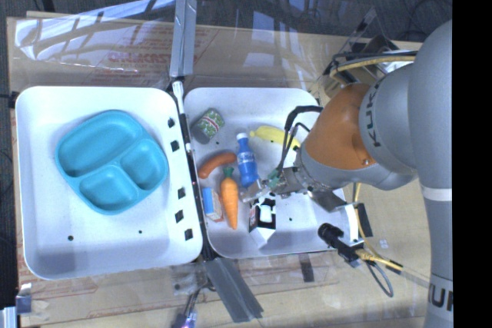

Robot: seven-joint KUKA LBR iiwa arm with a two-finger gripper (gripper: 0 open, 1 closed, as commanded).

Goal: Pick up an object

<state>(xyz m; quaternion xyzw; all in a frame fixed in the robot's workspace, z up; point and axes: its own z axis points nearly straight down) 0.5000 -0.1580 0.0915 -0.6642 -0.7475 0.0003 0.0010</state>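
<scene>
The right bin (246, 100) holds a blue bottle (245, 160), an orange carrot (229, 200), a reddish sausage (217, 161), a yellow banana (270, 136), a green can (208, 124) and a small blue piece (207, 200) near the left wall. My gripper (265, 200) hangs low over the bin's lower middle, just right of the carrot and below the bottle. Its black-and-white fingers (265, 213) point down at the bin floor. Nothing is visible between them.
The left bin (38, 226) holds a blue three-compartment plate (112, 159). A black divider with clips (181, 165) runs between the bins. The arm's orange band and grey body (361, 142) cover the right bin's right side. Cables (369, 257) lie at the lower right.
</scene>
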